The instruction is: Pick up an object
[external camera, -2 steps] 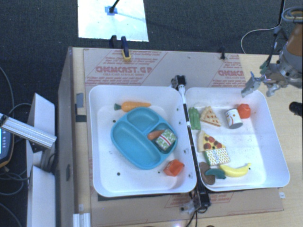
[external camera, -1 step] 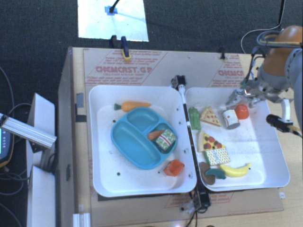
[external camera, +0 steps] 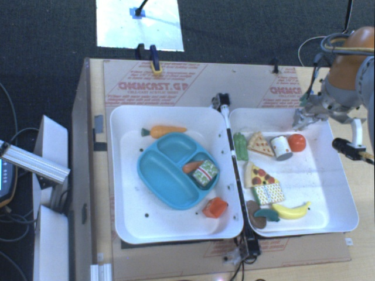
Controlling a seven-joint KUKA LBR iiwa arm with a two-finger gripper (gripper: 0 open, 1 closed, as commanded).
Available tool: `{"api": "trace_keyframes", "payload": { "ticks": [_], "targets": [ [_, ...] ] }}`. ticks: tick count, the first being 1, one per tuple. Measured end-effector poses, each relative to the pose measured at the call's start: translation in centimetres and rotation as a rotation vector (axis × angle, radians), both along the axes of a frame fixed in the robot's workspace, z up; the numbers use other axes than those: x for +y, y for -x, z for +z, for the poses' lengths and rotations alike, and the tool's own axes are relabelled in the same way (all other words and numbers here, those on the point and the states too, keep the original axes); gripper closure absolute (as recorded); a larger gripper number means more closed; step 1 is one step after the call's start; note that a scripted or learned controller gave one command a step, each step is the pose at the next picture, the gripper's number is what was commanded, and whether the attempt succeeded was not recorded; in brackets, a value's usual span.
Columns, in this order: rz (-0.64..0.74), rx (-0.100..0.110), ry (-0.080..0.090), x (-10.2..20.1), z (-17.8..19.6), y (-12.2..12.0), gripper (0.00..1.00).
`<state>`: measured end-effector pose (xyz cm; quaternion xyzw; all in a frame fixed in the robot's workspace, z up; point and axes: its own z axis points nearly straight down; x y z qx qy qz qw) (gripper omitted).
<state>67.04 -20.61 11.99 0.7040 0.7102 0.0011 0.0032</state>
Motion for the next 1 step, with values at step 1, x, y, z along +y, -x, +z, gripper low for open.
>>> {"api": "trace_keyframes", "payload": {
  "ticks": [1],
  "targets": [
    [0.001, 0.000, 0.000, 0.02, -0.02, 0.00, 0.00]
  ]
}}
